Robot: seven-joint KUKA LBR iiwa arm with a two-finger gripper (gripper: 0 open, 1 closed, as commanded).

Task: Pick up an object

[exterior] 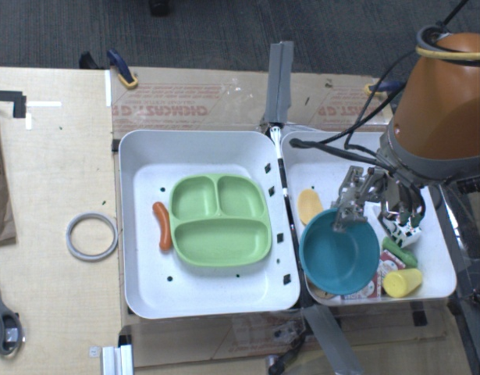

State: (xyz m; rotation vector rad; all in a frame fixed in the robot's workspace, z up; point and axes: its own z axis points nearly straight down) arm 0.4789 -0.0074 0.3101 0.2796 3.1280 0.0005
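My gripper (371,208) hangs in the right bin (321,153), just above the far rim of a blue bowl (341,258). Its fingers stand apart, and I see nothing between them. The left fingertip (344,219) reaches over the bowl's edge. Beside the right finger lies a black-and-white item (404,231), with a green piece (397,253) and a yellow lemon-like object (402,282) below it. A pale yellow piece (309,205) lies left of the bowl. The arm hides the bin's far right corner.
The left bin (132,233) holds a green divided plate (220,219) and an orange sausage-shaped toy (163,226). On the bench to the left lie a grey ring (92,235) and scissors (2,328). A metal bracket (279,80) stands between the bins at the back.
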